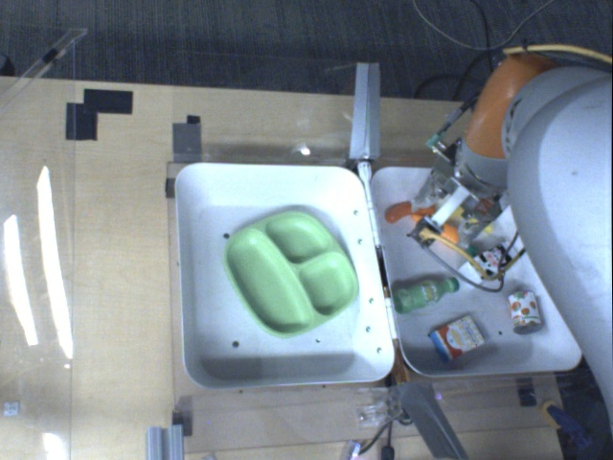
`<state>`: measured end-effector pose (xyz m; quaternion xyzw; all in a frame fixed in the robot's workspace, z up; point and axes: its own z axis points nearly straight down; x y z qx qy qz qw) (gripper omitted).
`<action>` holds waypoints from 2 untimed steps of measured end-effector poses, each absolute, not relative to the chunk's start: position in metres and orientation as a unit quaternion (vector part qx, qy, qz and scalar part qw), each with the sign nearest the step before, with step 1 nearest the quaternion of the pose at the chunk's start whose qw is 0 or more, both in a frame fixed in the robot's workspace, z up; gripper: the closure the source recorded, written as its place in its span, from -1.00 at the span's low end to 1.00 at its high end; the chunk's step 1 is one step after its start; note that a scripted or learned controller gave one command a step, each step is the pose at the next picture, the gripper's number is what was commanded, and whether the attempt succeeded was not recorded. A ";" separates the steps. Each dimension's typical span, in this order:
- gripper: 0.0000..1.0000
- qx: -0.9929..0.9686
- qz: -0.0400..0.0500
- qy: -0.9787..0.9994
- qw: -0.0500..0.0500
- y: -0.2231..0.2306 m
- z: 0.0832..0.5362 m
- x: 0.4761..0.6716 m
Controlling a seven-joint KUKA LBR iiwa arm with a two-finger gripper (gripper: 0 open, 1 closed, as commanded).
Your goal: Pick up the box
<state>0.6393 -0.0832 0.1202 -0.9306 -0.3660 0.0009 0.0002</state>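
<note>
I see the desk (96,286), pale wood, carrying two white bins side by side. The arm (565,190) comes in from the right as a broad grey mass with its orange band (498,103) showing near the top, and it covers the right bin's far right side. The left bin (206,353) holds a green tray (292,271) with three compartments, lying about in the middle and turned at a slant. The right bin (508,357) holds the smaller things. The jaws (450,220) hang over the upper part of this bin, in a cluster of wires and fittings; I cannot tell from here whether they are released or clenched, and I see nothing that I can call gripped. Just left of them lies an orange piece (402,212), partly hidden by the wrist, and I can't make out what it is. Below, a green bottle (424,293) lies on its side near the bin's left wall. The box (456,336), red and white with a blue edge, lies flat near the bin's front, below the bottle and apart from it, well clear of the jaws. To its right a small printed can (524,311) sits close to the arm's edge
</note>
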 end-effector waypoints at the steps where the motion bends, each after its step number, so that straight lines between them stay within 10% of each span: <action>1: -1.00 -0.924 0.000 -0.383 0.001 -0.098 0.111 0.566; 2: -1.00 -0.945 0.000 -0.326 -0.001 -0.097 0.197 0.594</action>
